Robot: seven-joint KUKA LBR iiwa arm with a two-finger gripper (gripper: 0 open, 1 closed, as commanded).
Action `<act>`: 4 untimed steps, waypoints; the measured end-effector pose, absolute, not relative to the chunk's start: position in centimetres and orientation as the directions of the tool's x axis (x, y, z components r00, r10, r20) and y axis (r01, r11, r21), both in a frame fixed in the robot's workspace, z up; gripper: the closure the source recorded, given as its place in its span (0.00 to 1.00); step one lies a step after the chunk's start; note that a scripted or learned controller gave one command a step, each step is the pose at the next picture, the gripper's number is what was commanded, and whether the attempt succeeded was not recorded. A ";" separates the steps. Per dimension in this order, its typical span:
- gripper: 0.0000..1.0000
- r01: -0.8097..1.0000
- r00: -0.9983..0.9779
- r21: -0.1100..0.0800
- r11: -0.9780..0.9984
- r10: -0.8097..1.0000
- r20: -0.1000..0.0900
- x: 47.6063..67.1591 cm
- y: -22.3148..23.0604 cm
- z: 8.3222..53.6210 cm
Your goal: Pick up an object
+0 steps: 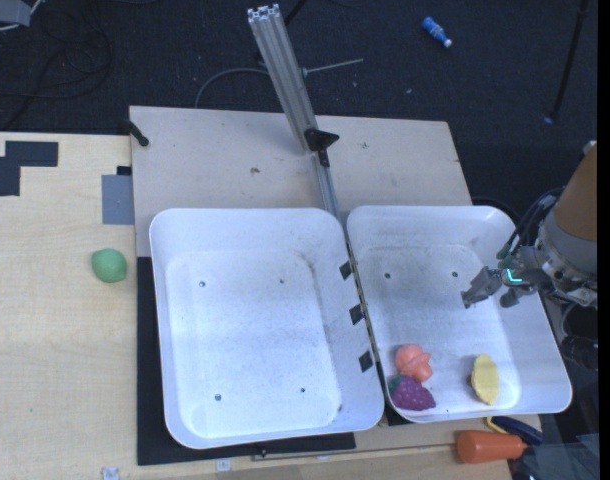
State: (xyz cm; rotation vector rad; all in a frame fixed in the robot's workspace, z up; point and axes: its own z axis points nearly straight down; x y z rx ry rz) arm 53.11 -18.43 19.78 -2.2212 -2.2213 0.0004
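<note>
Green ball [109, 265]: on the wooden bench, well left of both bins.
Left bin [185, 230]: white, shallow, touching the right bin along its right wall.
Right bin [440, 218]: white, holds three toys along its near edge.
Orange toy [413, 360]: near-left corner of the right bin, touching the grapes.
Grapes [413, 395]: purple, just nearer than the orange toy.
Lemon [485, 379]: yellow, near the near-right corner.
Gripper [493, 291]: over the right bin's right side, fingers spread, nothing between them, apart from the toys.
Orange tool [490, 446]: on the bench beyond the right bin's near edge.
</note>
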 end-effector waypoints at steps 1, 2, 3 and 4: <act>0.00 1.000 0.000 0.000 0.000 1.000 0.000 53.1 -18.4 19.8; 0.00 1.000 0.000 -0.003 0.000 1.000 0.001 53.1 -18.5 15.6; 0.00 1.000 -0.001 -0.004 0.001 1.000 0.001 53.4 -18.9 11.2; 0.00 1.000 -0.001 0.000 0.001 1.000 0.000 53.4 -18.8 9.2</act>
